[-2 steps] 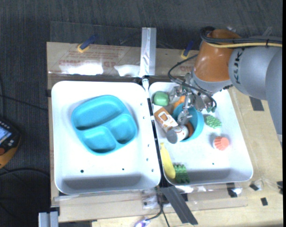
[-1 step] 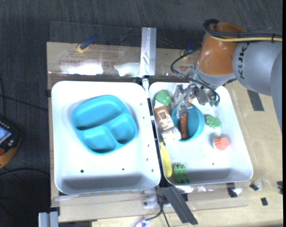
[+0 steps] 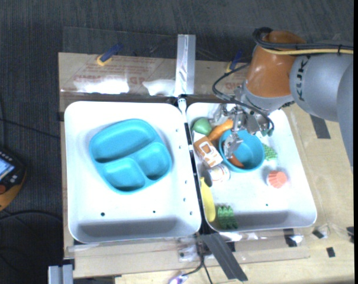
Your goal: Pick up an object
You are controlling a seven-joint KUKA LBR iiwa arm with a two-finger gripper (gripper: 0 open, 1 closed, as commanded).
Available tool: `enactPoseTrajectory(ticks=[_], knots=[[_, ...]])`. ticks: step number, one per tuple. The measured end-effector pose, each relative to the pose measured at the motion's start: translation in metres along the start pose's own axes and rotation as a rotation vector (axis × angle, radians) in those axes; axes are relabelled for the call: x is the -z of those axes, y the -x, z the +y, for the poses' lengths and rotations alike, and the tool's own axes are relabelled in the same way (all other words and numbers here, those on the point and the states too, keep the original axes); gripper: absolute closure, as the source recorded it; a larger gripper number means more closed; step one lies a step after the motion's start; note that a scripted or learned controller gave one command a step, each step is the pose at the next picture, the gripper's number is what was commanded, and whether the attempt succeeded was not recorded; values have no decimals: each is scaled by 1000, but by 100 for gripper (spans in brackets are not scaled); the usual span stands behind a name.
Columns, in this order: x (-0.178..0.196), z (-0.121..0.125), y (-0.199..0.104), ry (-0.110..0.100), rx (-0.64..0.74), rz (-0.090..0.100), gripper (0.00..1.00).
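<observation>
The blue bowl (image 3: 245, 149) sits in the right bin (image 3: 297, 209), likely the pick target since the hand (image 3: 242, 125) hangs right over its far rim. Nearest the camera lie a green block (image 3: 226, 217) and a yellow piece (image 3: 207, 201) against the divider, then a pink piece (image 3: 277, 179), an orange-white toy (image 3: 209, 153), and a green ball (image 3: 201, 125). Whether the hand is clenched or released I cannot tell. The left bin (image 3: 78, 218) carries a blue divided tray (image 3: 130, 154).

A divided tray (image 3: 130, 154) lay in the left bin (image 3: 78, 218); a cup (image 3: 248, 152) and small toys sat in the right bin (image 3: 297, 209).
</observation>
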State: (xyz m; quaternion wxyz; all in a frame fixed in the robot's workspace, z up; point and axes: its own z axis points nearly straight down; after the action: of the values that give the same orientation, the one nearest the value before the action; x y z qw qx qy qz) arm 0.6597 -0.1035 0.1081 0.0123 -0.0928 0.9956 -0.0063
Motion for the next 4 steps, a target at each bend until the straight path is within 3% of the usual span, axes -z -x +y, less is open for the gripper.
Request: enactPoseTrajectory(ticks=[1, 2, 3, 4], knots=[[-15, -9, -61, 10, 44, 9, 0], [-2, -11, -57, 2, 45, -3, 100], [97, 53, -54, 18, 153, 19, 100], [98, 53, -54, 18, 153, 18, 0]])
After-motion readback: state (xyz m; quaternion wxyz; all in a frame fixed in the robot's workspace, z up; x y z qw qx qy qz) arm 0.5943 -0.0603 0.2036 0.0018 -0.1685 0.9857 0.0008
